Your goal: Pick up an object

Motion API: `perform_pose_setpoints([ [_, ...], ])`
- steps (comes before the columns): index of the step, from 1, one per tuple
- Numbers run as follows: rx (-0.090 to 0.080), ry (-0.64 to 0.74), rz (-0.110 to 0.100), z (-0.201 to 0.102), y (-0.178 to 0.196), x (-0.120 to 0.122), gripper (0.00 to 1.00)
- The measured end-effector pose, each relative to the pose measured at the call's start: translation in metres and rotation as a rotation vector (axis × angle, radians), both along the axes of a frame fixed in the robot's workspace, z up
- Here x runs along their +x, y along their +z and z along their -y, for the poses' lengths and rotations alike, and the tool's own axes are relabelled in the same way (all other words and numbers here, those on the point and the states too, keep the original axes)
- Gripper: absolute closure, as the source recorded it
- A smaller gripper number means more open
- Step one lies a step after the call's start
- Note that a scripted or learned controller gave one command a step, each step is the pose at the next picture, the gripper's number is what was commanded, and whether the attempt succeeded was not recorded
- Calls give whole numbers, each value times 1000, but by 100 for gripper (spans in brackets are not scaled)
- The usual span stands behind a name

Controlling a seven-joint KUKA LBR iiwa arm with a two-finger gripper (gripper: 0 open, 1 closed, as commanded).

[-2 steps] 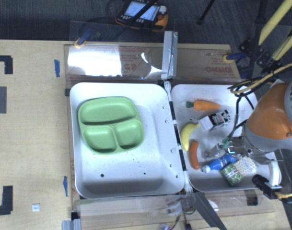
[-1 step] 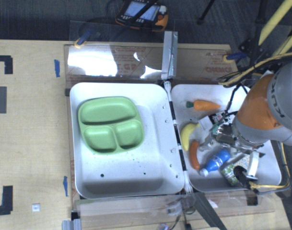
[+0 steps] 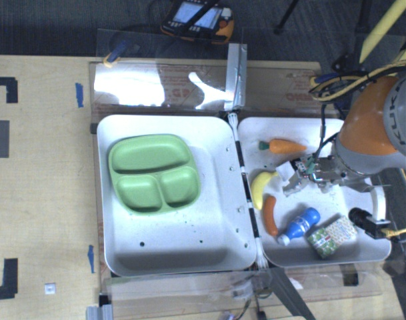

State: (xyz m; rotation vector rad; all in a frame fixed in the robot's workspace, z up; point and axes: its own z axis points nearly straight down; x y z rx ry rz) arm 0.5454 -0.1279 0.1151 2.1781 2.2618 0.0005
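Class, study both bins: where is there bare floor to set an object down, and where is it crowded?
Free: left bin, the strip below and right of the green tray. Crowded: right bin, with carrot, banana, bottle and pincer.

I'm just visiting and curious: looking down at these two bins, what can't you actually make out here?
- Gripper: too small and cluttered to tell whether it grips anything.
- Hot dog: its left side is hidden by the divider between the bins.
- Green printed packet: the print is too small to read.
- Handheld device above the bench: its screen is too blurred to read.
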Motion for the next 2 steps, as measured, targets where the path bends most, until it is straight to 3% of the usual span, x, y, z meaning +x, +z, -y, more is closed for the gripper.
perform_pose_setpoints([
  [1,0,151,1,2,17,102,0],
  [2,-2,159,4,-4,-18,100,0],
])
